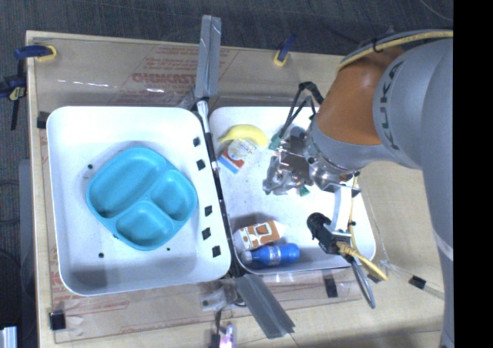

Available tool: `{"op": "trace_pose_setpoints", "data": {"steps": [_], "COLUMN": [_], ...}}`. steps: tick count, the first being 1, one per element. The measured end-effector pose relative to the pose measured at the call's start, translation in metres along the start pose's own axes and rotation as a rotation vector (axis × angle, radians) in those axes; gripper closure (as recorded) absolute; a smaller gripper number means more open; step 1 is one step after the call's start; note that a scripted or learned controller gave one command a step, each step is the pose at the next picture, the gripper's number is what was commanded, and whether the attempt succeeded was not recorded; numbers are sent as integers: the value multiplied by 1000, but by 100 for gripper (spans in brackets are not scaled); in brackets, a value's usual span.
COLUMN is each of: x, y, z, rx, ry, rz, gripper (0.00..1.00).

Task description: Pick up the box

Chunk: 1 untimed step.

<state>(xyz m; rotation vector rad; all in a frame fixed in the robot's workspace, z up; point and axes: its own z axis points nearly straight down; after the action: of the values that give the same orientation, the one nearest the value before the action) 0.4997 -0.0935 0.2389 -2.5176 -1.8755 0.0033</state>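
The small box (257, 234) lies near the front of the right bin (368, 240), touching a blue bottle (276, 254). It looks light and stiff; its long sides seem best to pinch. The tool (281, 175) hovers mid-bin; its grip cannot be told.

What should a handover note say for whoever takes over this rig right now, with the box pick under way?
Gripper: over the middle of the right bin, nothing visibly between its fingers.
Box: lying at the right bin's near edge, touching the blue bottle.
Also there: a yellow item and a small carton at the far-left corner. Left bin holds a blue divided tray.
Done: nothing. Left: reach the box, grasp, lift.
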Motion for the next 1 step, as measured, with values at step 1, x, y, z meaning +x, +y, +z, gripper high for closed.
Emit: {"op": "trace_pose_setpoints", "data": {"steps": [1], "x": [-17], "y": [36], "z": [-91], "rx": [-1], "ry": [0], "rz": [242], "gripper": [100]}}
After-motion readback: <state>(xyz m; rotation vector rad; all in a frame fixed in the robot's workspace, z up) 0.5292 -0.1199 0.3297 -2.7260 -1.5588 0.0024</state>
